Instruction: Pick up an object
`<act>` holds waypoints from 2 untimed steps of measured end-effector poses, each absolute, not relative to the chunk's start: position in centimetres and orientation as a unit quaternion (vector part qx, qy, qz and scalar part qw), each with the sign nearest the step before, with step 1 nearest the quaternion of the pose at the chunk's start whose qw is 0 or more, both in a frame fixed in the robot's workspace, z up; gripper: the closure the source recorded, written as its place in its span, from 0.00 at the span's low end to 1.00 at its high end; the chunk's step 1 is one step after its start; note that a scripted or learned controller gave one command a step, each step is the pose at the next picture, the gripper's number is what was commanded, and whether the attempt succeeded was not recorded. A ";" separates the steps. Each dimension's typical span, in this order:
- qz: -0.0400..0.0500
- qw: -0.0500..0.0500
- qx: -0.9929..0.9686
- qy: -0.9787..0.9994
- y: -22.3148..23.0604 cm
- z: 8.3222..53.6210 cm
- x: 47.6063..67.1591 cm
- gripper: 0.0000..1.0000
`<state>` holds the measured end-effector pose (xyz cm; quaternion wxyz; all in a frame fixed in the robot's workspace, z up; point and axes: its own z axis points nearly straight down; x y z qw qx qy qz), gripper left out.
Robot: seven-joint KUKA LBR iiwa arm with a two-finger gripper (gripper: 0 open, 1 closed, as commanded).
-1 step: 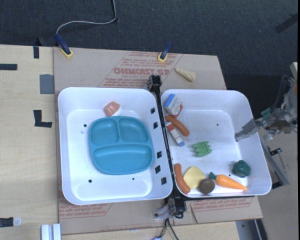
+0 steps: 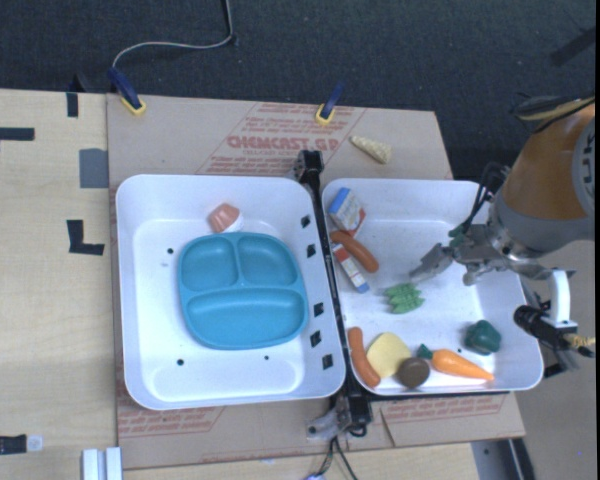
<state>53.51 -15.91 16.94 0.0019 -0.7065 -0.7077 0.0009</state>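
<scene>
Blue divided plate (image 2: 243,290) and a pink chunk (image 2: 223,217) in the left bin (image 2: 140,268), then a hotdog (image 2: 356,251), green leafy toy (image 2: 405,298) and carrot (image 2: 458,365) in the right, gripper (image 2: 450,265) spread open, holding nothing I think, just beside the leaf.

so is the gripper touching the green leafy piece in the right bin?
Apart. The camera view shows bare white bin floor between the gripper and the green leafy piece, which lies below and left of it.
</scene>
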 end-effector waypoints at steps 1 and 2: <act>0.001 0.002 -0.707 -0.708 -13.2 10.0 56.0 0.00; 0.000 -0.003 -0.707 -0.707 -11.7 8.7 55.0 0.00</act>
